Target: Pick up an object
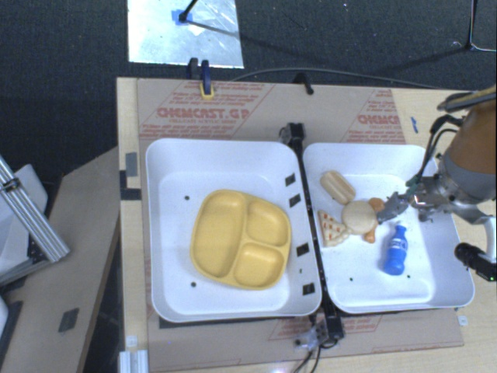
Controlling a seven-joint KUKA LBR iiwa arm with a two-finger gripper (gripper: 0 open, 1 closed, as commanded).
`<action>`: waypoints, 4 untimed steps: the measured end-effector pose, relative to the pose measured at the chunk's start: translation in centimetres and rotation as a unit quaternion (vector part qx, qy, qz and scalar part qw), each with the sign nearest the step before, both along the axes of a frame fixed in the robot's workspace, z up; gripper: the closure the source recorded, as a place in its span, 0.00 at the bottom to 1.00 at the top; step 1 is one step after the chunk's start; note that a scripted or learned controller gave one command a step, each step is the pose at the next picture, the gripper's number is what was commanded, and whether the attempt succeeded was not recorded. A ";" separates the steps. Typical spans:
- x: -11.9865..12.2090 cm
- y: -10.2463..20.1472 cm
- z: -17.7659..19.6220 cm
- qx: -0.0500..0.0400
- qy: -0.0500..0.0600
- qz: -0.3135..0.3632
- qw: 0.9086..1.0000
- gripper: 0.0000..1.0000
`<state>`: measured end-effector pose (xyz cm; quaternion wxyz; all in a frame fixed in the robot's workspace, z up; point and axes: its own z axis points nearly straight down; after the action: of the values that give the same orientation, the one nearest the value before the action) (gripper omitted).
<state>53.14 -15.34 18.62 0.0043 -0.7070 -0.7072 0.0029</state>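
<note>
The right bin [443, 282] holds several toy foods. A tan bread roll [337, 185] lies toward the back, with a round beige bun [359, 216] in front of it. A pizza slice [332, 229] rests against the bun's left side. Small orange pieces [376, 204] sit beside the bun. A blue bottle [395, 249] lies to the bun's lower right. My gripper [393, 205] reaches in from the right, just right of the bun and orange piece and above the bottle. Nothing visibly hangs from it.
A yellow divided plate [241, 239] lies in the left bin [159, 200]. A black divider with clips [307, 231] runs between the bins. The arm's grey wrist and orange band [466, 162] hang over the right bin's right edge.
</note>
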 end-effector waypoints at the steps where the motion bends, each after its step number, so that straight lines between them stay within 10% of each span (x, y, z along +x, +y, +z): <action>1: 0.3 0.0 0.6 -0.001 -0.006 0.001 1.000 0.00; 3: 0.7 -0.2 -10.4 0.000 -0.004 0.001 1.000 0.00; 4: 0.9 -0.3 -9.1 -0.001 -0.007 0.001 1.000 1.00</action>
<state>54.03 -15.64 9.52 -0.0016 -0.7062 -0.7080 -0.0008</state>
